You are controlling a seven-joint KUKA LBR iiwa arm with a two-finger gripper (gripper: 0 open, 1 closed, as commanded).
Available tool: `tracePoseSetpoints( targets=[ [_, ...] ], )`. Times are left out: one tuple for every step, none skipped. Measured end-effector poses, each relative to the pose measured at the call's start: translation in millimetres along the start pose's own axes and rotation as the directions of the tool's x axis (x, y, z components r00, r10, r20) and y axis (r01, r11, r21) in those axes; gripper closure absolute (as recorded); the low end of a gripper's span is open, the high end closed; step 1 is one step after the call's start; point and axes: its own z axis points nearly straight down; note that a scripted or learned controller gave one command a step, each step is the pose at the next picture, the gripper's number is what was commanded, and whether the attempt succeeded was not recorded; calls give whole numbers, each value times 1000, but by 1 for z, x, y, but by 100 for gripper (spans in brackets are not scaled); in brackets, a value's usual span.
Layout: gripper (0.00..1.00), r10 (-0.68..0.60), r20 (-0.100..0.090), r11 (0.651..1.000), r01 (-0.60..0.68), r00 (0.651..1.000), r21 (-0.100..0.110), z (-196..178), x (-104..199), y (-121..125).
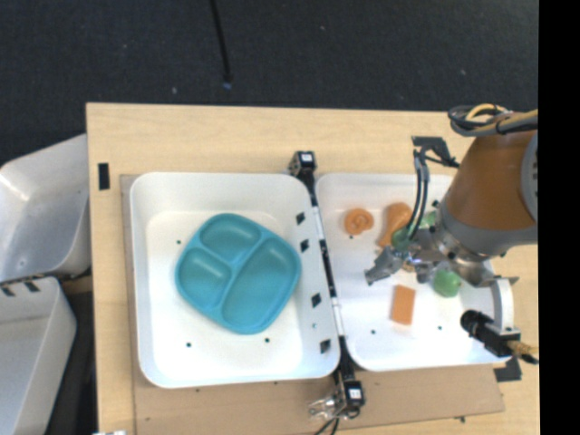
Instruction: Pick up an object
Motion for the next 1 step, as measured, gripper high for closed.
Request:
tracePoseSetpoints(
  targets=[
    [0, 2, 1, 1000, -2, 1000, 5, 61, -8, -1]
  ],
)
